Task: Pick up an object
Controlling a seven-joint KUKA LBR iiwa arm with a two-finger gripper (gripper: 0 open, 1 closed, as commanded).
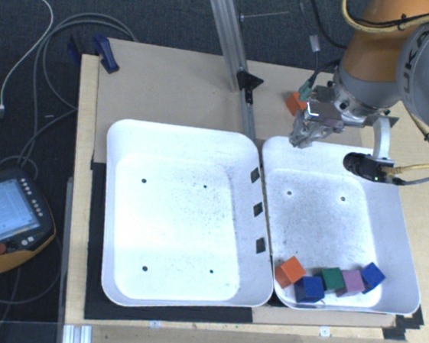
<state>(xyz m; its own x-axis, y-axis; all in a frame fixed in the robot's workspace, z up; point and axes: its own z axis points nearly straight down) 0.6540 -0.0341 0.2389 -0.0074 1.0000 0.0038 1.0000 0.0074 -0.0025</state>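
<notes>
Blocks: five small blocks are gathered in a row along the near edge of the right bin [390,248], all lying on the bin floor.
Orange block [291,271]: placed at the left end of the row, tilted, touching the dark blue block [310,288] just beside it.
Green block [332,279]: set in the middle, between the dark blue block and the purple block [353,281].
Blue block [372,275]: seen at the right end, turned at an angle, just beside the purple one.
Crowding: the blocks are packed against each other and close to the bin's near wall.
Tool [305,131]: held over the far left corner of the right bin, well apart from the blocks; nothing is seen between its fingers; whether it is open or closed cannot be told.
Orange piece [293,102]: seen on the tabletop [170,85] just beyond the tool.
Left bin [125,149]: white, speckled, set touching the right bin.
Pole [227,30]: a metal pole is slanted down to the gap between the bins.
Pendant [1,216]: a handheld control unit with a lit screen is lying on the floor at the left; its writing is too small to be read.
Cables [29,38]: looped on the dark floor near it.
</notes>
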